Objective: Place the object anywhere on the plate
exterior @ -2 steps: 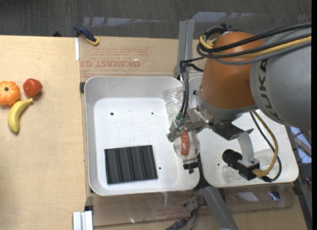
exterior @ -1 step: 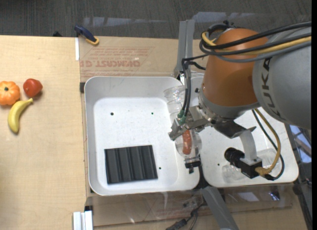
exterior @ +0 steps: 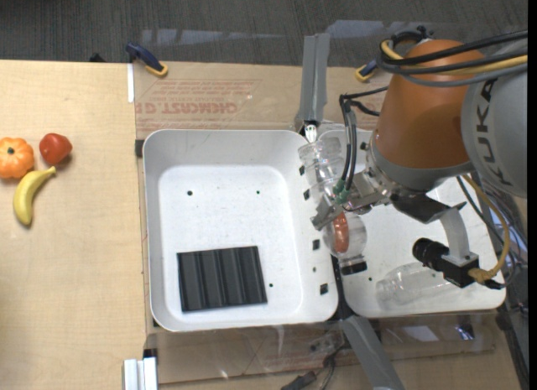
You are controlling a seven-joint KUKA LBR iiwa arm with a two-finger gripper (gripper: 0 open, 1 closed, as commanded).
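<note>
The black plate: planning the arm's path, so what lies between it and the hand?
In the camera view, bare white floor of the left bin separates the black plate from the hand, then the bins' adjoining rims.

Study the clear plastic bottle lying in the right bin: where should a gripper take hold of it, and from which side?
Grip the clear plastic bottle across its middle, coming from above. It lies on its side, length running left-right, so fingers would likely close best across its narrow width.

left bin: glossy white plastic | black plate: matt, ribbed | bench: pale wood
</note>
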